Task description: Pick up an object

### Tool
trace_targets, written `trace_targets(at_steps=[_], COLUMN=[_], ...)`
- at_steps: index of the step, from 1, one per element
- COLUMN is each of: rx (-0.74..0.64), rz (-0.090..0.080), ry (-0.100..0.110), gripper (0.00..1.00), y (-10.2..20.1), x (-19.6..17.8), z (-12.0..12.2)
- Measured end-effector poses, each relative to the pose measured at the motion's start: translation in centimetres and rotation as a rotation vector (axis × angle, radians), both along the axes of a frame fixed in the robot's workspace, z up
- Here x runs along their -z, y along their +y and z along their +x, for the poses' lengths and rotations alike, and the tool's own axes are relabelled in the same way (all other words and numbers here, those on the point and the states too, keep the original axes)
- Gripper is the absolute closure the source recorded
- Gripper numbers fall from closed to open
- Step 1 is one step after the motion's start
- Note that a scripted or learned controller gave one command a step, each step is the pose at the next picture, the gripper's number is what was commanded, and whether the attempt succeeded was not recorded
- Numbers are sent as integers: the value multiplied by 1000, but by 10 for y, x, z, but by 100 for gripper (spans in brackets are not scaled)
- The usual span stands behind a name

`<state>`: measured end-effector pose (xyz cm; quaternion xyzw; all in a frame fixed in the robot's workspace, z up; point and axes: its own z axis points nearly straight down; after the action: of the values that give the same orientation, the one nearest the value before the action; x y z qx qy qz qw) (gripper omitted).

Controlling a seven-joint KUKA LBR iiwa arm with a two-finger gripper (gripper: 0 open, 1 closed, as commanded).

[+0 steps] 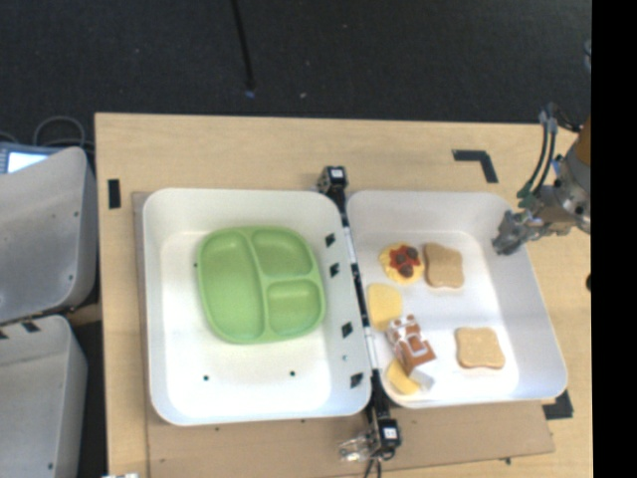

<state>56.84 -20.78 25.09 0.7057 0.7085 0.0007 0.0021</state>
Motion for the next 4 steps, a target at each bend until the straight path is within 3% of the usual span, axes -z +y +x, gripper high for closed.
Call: trace_targets(at_steps=[3, 4], rx=[-3, -3], rz=[4, 4], ry=[3, 3], gripper=[100, 100], y=[156, 207], x=[1, -7], z=[-11, -25])
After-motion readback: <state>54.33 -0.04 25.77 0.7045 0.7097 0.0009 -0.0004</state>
